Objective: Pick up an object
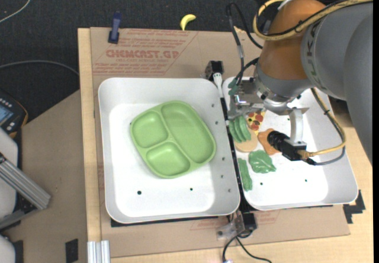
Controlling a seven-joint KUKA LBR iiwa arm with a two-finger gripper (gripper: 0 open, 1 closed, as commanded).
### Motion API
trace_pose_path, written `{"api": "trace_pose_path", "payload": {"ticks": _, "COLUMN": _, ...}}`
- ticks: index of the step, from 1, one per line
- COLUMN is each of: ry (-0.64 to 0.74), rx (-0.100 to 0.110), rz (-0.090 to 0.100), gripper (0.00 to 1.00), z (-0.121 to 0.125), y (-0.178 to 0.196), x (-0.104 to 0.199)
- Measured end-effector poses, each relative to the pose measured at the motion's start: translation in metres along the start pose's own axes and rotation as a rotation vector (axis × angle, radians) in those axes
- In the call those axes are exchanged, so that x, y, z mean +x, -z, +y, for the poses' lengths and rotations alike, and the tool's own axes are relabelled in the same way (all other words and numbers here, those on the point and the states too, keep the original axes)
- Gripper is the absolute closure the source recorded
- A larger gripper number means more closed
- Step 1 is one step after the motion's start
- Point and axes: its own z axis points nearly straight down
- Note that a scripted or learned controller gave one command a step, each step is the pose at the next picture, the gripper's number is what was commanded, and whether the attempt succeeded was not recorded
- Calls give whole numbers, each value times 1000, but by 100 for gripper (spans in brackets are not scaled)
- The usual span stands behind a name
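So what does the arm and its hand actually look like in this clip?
The arm is thick, rounded and grey, with a glossy orange band above the wrist. Yellow and black cables loop around that band. The hand is a compact grey metal unit, and another yellow cable trails beside it.

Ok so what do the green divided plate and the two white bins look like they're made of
The green divided plate looks like moulded plastic with a matte, even finish: its compartment ridges are soft and rounded and it shows no sharp glare. The left bin and right bin look like thin, smooth formed plastic with rounded rims, though painted metal can't be ruled out.
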Motion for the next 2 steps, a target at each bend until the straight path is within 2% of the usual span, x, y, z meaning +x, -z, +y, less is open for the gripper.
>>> {"api": "trace_pose_path", "payload": {"ticks": 1, "ry": -11, "rx": 9, "rz": -3, "gripper": 100, "z": -19, "y": 51, "x": 2}}
{"api": "trace_pose_path", "payload": {"ticks": 2, "ry": -10, "rx": 2, "rz": -2, "gripper": 100, "z": -58, "y": 175, "x": 10}}
